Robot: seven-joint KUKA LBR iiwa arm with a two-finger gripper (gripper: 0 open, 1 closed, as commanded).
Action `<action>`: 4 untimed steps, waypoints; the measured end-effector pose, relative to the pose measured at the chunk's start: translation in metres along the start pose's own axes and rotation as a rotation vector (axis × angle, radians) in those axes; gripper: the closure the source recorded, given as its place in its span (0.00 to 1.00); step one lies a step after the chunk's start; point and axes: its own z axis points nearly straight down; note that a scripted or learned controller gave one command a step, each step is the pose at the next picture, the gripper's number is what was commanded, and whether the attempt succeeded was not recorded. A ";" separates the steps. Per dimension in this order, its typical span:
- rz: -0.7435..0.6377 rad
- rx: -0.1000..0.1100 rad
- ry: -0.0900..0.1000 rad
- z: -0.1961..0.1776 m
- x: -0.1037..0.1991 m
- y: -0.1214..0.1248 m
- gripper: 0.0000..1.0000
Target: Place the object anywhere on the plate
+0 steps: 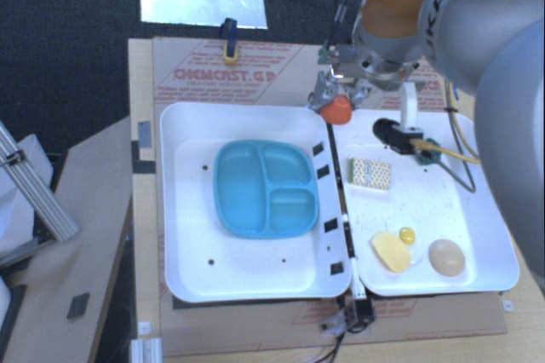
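Your grey KUKA arm (477, 20) with its orange band reaches in from the right, wrist bent downward. Your two-finger gripper (338, 100) hangs low at the bins' far edge, fingers clasping a small orange-red object (337, 110).

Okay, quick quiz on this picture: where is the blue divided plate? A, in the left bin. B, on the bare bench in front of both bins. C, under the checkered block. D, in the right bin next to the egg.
A: the blue divided plate lies flat in the left bin, while the egg and the checkered block sit in the right bin.
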 end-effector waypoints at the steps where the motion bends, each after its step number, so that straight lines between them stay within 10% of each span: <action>1: 0.000 0.002 -0.001 0.015 0.052 -0.005 1.00; 3: 0.001 0.002 -0.001 0.030 0.147 -0.027 1.00; 4: 0.006 0.001 -0.002 0.030 0.144 -0.026 0.00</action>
